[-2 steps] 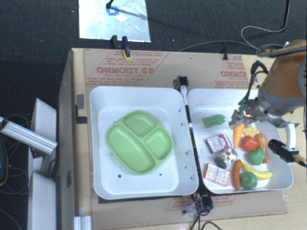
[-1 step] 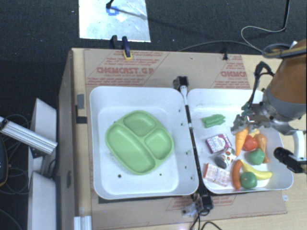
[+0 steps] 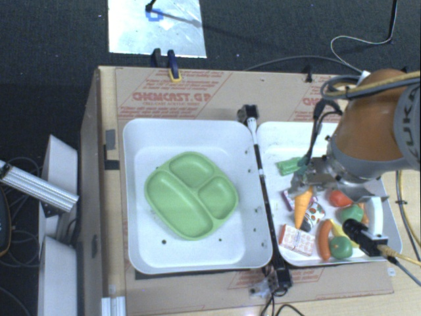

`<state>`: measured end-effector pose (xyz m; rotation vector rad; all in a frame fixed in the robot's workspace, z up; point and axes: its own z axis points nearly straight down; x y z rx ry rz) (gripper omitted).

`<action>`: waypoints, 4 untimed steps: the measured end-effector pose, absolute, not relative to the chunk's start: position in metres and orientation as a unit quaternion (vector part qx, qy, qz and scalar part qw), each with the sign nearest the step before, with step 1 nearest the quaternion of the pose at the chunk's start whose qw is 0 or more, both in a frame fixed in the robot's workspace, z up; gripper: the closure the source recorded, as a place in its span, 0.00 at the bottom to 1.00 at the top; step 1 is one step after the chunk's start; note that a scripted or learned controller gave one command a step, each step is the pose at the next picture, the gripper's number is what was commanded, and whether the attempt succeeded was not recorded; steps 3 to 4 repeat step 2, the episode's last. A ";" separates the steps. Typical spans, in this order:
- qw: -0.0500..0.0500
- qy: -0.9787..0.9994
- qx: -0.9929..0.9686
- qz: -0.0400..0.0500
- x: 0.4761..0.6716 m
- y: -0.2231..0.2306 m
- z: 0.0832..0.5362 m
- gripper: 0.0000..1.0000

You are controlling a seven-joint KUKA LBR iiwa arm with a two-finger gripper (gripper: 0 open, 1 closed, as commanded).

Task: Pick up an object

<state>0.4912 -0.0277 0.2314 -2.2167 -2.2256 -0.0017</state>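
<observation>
Gripper [image 3: 306, 176] above right bin [image 3: 273, 137] | fingers: you cannot tell their state | carrot [image 3: 301, 207] just below, long axis near-vertical.

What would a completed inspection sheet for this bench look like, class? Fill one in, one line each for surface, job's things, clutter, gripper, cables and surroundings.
Surface: printed cardboard sheet under two shallow white plastic bins, left bin and right bin.
Job's things: orange toy carrot, green flat piece, red round toy, green toy, printed card packet, all in the right bin.
Clutter: light green divided plastic plate in the left bin.
Gripper: gripper low over the right bin, above the carrot.
Cables: thin white cable on the floor behind the bench.
Surroundings: dark carpet; shiny silver sheet.
</observation>
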 end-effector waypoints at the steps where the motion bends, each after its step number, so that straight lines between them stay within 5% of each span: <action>1: -0.001 -0.708 -0.707 -0.001 0.487 -0.039 0.253 1.00; 4: -0.001 -0.708 -0.706 -0.001 0.487 -0.046 0.260 1.00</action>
